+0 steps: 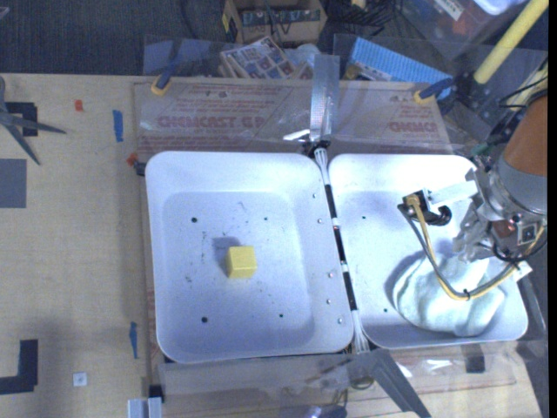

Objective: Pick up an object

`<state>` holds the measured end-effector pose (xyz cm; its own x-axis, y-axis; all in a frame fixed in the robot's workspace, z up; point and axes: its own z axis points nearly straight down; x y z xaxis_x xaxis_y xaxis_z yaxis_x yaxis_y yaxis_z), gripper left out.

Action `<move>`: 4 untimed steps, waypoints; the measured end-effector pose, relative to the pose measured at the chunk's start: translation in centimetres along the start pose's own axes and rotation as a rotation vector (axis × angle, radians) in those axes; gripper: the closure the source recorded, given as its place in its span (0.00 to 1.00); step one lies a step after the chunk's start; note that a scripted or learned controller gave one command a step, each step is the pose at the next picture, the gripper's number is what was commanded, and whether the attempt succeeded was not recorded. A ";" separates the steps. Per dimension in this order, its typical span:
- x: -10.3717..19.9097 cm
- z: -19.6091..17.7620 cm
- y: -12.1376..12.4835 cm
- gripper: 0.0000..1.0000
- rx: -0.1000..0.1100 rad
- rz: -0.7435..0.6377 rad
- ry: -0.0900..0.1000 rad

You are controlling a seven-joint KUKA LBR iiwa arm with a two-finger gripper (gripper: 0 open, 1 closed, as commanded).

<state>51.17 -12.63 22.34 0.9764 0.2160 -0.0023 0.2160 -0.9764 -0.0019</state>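
- I see the yellow block (242,261) lying near the middle of the left bin (174,181), alone on the white floor with a small shadow up and to its left.
- The arm (526,159) reaches in from the right, and its gripper (474,238) sits low over the right bin (374,181), well apart from the block.
- A white cloth (444,307) is bunched in that bin's lower right corner, just below the gripper.
- A yellow cable (435,264) loops across the cloth.
- Jaws: I cannot tell whether they are parted or closed.
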 end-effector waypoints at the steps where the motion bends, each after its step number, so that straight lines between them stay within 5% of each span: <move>1: -1.3 -11.4 -2.4 1.00 -0.003 -0.214 0.002; 4: -1.1 -14.3 -2.4 1.00 -0.005 -0.216 0.000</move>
<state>49.66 -10.57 36.69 0.9073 0.4206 -0.0023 0.4206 -0.9073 0.0028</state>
